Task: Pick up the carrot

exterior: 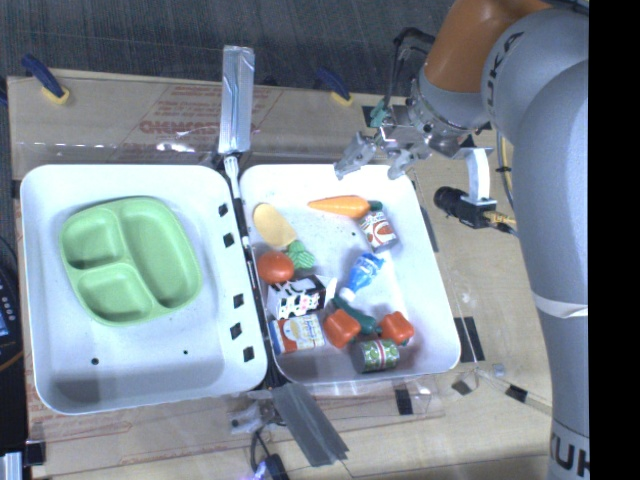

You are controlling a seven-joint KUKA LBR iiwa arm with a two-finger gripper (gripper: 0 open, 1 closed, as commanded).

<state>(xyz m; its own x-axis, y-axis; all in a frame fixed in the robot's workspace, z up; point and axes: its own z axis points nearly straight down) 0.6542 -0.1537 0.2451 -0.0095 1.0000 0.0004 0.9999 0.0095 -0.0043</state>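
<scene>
Lying on its side near the far wall of the right bin [440, 318], the carrot [341, 206] sits just below the gripper [376, 160] and a little to its left, with clear air between them. The gripper's two fingers are spread wide and hold nothing.

The likeliest trouble is crowding: a small can [379, 231] touches the carrot's thick end, so a finger coming down there could land on the can or shove it. The carrot is smooth and tapered, and I judge that a pinch near the thin tip could squirt it out. The bin's far rim stands close under the gripper, so a descent slightly off could clip it.

Further from the gripper, the bin holds a pale egg-shaped piece [273, 225], a tomato [275, 267], a blue bottle [362, 272] and other toys. Beyond lies the left bin [40, 298], holding a green divided tray [128, 258], on a wooden bench [480, 298].
</scene>
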